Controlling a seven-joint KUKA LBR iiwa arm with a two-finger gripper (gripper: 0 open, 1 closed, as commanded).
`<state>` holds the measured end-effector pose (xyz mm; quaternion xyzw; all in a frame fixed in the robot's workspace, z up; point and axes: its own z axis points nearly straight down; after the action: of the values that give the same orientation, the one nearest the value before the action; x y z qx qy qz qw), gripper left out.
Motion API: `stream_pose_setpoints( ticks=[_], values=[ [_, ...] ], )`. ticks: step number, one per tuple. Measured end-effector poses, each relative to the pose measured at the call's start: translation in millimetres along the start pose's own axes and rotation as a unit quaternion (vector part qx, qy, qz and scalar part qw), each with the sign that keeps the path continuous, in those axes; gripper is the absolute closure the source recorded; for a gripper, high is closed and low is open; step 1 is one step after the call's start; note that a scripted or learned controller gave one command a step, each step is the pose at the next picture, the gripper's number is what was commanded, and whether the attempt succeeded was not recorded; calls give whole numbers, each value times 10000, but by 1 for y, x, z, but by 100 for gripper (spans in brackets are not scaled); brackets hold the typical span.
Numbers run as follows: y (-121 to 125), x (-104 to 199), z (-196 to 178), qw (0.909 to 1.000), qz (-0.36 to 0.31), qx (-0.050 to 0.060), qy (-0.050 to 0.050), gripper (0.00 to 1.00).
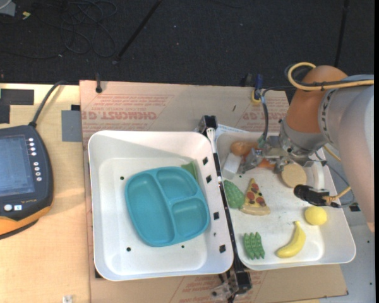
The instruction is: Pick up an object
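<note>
My gripper (264,164) is low in the back of the right bin (341,248), fingers spread open. A small red-orange piece (266,163) lies between them, and the fingers are not closed on it. An orange round item (240,148) sits just to its left and a tan round item (293,175) just to its right. In front lie a pizza slice (256,198), a green leafy piece (234,194), a lemon (315,216), a banana (291,242) and a green ridged vegetable (253,245).
The left bin (107,232) holds a teal divided plate (167,205) with a green piece (190,168) behind it. A rim (216,188) with black clips divides the bins. A tablet-like pendant (16,169) lies left of the bench.
</note>
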<state>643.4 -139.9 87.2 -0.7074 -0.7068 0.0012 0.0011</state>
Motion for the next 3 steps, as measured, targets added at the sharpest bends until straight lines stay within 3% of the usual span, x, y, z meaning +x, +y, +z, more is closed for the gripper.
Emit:
stream_pose_setpoints(
  ticks=[1, 2, 3],
  values=[
    [-58, 23, 0, 10000, 8, 24, 12, 0],
    [-90, 49, -4, 9999, 43, -82, -96, 0],
    [-69, -2, 0, 10000, 11, -11, -12, 0]
  ],
)
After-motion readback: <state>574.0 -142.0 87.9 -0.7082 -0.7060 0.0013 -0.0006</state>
